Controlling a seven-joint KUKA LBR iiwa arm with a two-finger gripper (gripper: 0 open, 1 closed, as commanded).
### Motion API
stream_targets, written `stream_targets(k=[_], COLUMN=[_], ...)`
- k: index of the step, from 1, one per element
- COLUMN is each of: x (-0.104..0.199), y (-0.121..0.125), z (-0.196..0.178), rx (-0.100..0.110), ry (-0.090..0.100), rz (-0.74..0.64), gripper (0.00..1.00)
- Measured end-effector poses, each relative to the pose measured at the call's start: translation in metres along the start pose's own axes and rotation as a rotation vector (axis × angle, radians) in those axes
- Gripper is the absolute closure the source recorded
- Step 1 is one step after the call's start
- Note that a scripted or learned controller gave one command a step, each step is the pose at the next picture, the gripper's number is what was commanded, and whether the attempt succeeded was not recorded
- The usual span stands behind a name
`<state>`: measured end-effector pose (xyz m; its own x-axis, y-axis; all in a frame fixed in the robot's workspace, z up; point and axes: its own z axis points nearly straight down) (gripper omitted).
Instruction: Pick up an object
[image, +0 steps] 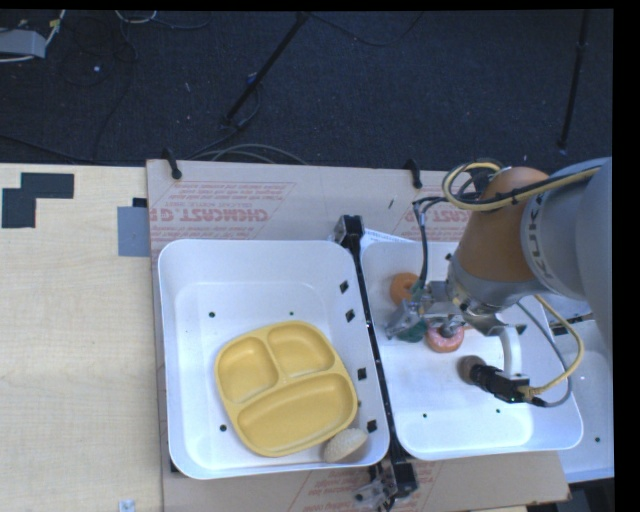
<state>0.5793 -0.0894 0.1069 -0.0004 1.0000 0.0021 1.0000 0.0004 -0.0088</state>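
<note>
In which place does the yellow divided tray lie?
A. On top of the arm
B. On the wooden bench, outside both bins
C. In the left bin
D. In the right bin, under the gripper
C: the yellow divided tray lies flat on the floor of the left bin, with a small beige object at its lower right corner.

- The grey arm (540, 240) with its orange band reaches in from the right over the right bin (500, 430).
- Its gripper (425, 322) sits low in that bin, near the divider between the bins.
- An orange object (402, 287) lies just beside the gripper, a green one (411, 334) right at it, and a pinkish round one (445, 340) close by.
- The left bin (200, 290) holds a yellow divided tray (285, 385).
- A tan rounded object (345, 445) rests against the tray's near corner.
</note>
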Motion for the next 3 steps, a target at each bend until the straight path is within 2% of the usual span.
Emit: stream_targets(k=[1,3], x=[-0.002,-0.005], y=[0.001,-0.005], z=[-0.013,-0.109], rx=[-0.002,-0.010], ry=[-0.001,-0.002], rz=[0.006,0.000], gripper=[1.00,1.00])
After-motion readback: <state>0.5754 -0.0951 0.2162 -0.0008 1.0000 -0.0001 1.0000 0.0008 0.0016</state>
